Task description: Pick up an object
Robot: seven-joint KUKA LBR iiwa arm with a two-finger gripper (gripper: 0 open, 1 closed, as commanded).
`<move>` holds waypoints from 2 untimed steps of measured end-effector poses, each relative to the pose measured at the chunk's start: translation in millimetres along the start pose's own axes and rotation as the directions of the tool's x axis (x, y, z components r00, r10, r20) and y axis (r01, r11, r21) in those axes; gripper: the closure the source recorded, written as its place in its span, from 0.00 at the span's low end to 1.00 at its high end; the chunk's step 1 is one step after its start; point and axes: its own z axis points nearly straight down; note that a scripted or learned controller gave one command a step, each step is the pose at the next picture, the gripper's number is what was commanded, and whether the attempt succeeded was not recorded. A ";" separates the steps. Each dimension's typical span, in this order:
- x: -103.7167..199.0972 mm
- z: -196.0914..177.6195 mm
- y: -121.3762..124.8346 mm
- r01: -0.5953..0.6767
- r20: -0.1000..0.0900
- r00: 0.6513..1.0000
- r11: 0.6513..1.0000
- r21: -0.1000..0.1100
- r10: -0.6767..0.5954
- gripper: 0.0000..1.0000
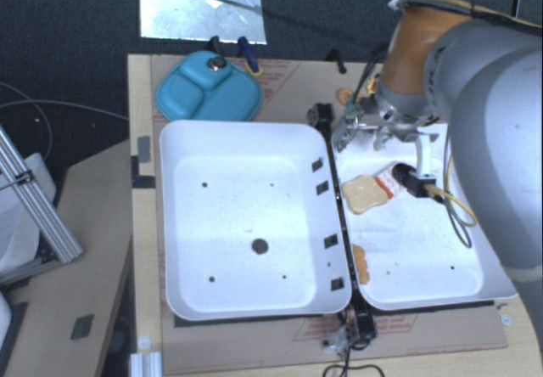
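Observation:
A tan, toast-like flat piece (pixel 363 194) lies in the right bin (pixel 424 282) near its left wall, with a small red and white thing (pixel 388 183) touching its upper right corner. An orange-brown lump (pixel 360 264) rests lower down against the divider. In the left bin (pixel 187 282) sits a small dark disc (pixel 260 246). My gripper (pixel 346 134) hangs over the right bin's far left corner, above and apart from the tan piece. Nothing shows held in it.
A teal lidded container (pixel 209 90) stands behind the left bin. A small orange item (pixel 344 97) lies on the cardboard behind the right bin. The arm's large grey body (pixel 488 112) covers the right bin's far right part.

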 end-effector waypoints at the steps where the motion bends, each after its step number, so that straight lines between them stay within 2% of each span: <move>1: 2.6 1.2 -5.4 -0.001 -0.008 1.000 1.000 0.016 0.001 1.00; 2: 21.6 -59.5 -75.0 0.002 -0.018 1.000 1.000 0.025 -0.001 1.00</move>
